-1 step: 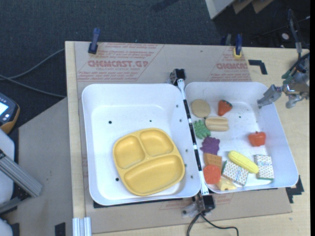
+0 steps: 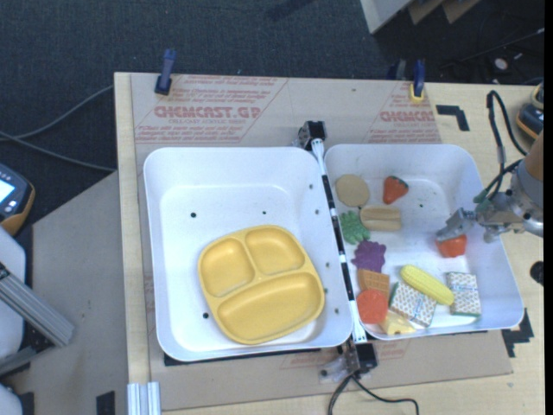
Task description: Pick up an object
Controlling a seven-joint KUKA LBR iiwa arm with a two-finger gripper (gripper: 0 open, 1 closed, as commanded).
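I see the gripper [image 2: 455, 228] at the right bin's [image 2: 429, 157] right wall, low over a red tomato [image 2: 452, 246]; can't tell if the fingers are apart or together. Open floor sits up-left of it, around the strawberry [image 2: 394, 188]. The lower half is crowded: corn cob [image 2: 427, 284] lies with its long axis diagonal, upper-left to lower-right, just beside two checkered packets [image 2: 465, 293]. Purple grapes [image 2: 370, 254] and green leaf [image 2: 352, 226] hug the left wall. The left bin [image 2: 225, 173] holds a yellow divided plate [image 2: 260, 283].

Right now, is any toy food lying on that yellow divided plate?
No, the yellow divided plate lies bare in the left bin; the toy food sits in the right bin.
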